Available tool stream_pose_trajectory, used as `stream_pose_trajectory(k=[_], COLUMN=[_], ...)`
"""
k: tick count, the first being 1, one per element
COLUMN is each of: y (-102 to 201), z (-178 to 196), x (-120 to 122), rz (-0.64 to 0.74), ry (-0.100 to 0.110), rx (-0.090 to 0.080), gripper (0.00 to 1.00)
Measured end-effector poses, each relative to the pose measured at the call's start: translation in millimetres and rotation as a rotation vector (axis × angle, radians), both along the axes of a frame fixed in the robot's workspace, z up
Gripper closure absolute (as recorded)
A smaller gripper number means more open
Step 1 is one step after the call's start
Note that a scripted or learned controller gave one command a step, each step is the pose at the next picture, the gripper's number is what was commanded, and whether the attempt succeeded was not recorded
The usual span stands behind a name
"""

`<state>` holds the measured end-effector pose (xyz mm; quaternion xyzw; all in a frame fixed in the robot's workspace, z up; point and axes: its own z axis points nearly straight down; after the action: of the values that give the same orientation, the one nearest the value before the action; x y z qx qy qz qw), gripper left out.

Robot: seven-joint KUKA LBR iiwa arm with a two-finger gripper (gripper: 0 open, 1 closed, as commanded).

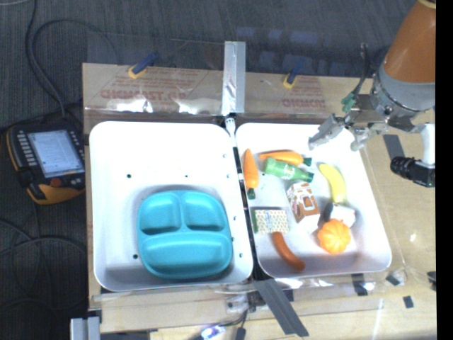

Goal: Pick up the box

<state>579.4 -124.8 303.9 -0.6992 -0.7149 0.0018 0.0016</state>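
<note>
At the 9 o'clock edge of the scene a handheld control pendant point(48, 158) lies off the surface point(163, 83). The left bin point(113, 140) carries one blue compartment tray point(185, 234), set toward the bin's 5 o'clock corner. The right bin point(375, 218) carries the remaining items: an upright carrot point(250, 170) against its 9 o'clock wall, a patterned flat packet point(270, 220) below it, and a sausage point(287, 251) toward 6 o'clock. A green bottle point(286, 168) lies at 12 o'clock beside a second orange item. The box point(304, 201), a small carton printed white and brown, sits near the centre of the right bin, leaning slightly. A banana point(335, 182) lies at the box's 2 o'clock, and an orange fruit point(334, 236) at its 5 o'clock, just beside it. The pincer point(341, 131) hangs over the bin's 1 o'clock corner, well apart from the box; its fingers appear spread apart and nothing is visible between them. Handling judgement: the box is probably light, thin card, moderately stiff on the edges but liable to dent on the broad faces, with a smooth printed skin that may slip. Recommended hold: across the two narrow sides at mid-height, with moderate closing force. Neighbouring items crowd the 5 o'clock side; approach from above to avoid nudging them.
</note>
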Motion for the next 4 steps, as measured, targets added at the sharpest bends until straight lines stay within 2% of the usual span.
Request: stream_pose_trajectory(k=[1, 2, 3, 4], y=[-9.0, -9.0, 41.8, 64.5], z=[21.7, 21.7, 53.0, 128.9], x=[-37.6, -37.6, -76.1, -92.4], rz=[0.143, 0.143, 0.184, 0.214], ry=[0.000, 0.000, -0.001, -0.003], rx=[-0.003, -0.003, 0.000, -0.002], gripper=[0.00, 0.00, 0.00, 0.00])
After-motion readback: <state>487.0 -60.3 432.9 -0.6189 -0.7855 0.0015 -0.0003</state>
